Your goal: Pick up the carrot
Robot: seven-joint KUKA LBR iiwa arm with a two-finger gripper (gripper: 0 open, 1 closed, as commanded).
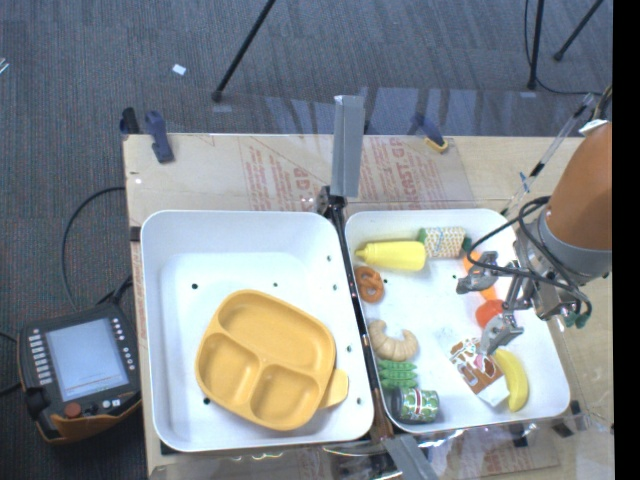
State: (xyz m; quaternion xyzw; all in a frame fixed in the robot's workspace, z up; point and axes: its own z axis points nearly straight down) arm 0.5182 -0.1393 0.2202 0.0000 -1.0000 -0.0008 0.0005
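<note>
**Gripper low over the right bin, carrot partly hidden beside it**

The gripper (497,313) hangs over the right-hand part of the right bin (440,218), reaching in from the arm (585,198) at the view's right edge. Its dark fingers (503,328) point down toward the bin floor, but cables and the wrist body crowd the spot, so I cannot tell whether they stand wide, narrow, or closed on anything.

The carrot (487,311) shows as orange patches directly under and against the gripper, mostly covered by it; whether it sits between the fingers cannot be made out.

Just below the gripper lies a small red-and-white packet (477,366), and beside that, toward the bin's lower right corner, a banana (514,378). Up and to the left of the gripper rests a yellow squash-like toy (393,256), with a corn cob (445,240) touching its right end. Farther left of the gripper, along the bin's left wall, sit a pretzel (369,284), a croissant (395,342), a green pea pod (396,373) and a green can (415,404) on its side.

Well to the left of the gripper, the left bin (180,248) holds a yellow divided plate (266,358)
</note>
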